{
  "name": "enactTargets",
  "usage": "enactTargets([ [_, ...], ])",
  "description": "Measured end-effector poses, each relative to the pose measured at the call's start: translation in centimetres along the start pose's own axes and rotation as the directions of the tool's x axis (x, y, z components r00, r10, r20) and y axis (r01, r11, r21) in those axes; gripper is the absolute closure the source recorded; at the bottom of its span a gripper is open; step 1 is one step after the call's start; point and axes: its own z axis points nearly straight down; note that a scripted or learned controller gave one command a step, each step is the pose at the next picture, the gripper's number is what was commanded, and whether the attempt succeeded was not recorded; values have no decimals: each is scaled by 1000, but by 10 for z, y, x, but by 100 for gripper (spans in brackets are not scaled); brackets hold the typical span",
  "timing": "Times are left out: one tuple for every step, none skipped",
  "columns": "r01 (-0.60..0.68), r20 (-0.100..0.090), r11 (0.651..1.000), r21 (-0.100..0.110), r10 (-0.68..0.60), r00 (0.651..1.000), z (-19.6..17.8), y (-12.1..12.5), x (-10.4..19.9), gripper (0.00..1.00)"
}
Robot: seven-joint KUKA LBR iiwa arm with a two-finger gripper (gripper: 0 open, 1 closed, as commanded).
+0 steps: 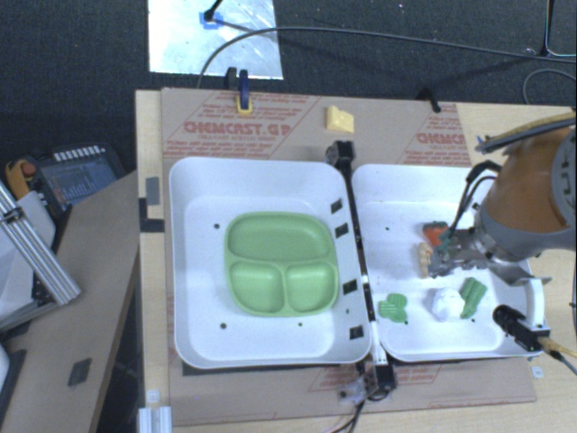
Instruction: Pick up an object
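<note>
In the right bin (397,188), your gripper (442,262) is hanging low over a cluster of small objects; you cannot tell its state. A tan piece (424,257) is lying just at its 9 o'clock, an orange one (435,233) at 12, a white lump (444,303) at 6, a green block (471,297) at 5.

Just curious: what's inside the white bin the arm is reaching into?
The right bin holds two green pieces, a white lump, and orange and tan bits. The claw and arm cover whatever lies beneath them.
</note>
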Motion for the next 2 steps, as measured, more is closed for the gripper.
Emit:
enactTargets([
  [1,1,1000,-4,-1,1000,-64,0,0,100],
  [1,1,1000,-3,-1,1000,-121,7,-9,100],
])
